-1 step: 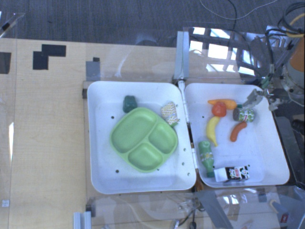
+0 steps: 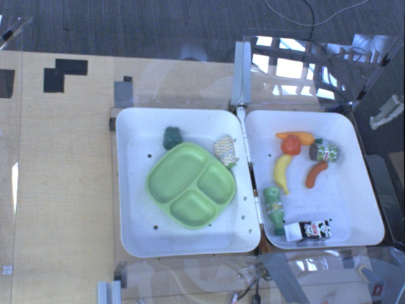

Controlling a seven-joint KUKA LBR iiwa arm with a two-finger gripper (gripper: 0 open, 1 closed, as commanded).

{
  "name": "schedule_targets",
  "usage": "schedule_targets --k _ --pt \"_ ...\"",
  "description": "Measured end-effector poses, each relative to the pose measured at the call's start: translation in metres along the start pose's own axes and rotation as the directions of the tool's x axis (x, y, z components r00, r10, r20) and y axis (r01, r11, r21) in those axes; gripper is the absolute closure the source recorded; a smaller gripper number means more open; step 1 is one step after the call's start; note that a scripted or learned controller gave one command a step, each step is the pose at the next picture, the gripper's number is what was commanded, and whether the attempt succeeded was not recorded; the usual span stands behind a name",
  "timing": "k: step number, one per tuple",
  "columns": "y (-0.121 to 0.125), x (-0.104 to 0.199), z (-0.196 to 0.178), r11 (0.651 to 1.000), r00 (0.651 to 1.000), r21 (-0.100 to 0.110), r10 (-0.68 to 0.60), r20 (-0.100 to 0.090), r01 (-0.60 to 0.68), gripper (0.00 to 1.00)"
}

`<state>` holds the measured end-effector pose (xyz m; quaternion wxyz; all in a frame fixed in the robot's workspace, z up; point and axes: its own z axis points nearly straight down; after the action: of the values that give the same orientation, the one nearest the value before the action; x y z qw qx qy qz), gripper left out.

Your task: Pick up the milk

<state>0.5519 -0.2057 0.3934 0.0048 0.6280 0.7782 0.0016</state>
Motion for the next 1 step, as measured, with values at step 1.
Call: schedule_targets --k 1 --pt "-0.0634 0.0141 0.1242 0.985 0.985 0.003 -0.171 -0.003 0.171 0.00"
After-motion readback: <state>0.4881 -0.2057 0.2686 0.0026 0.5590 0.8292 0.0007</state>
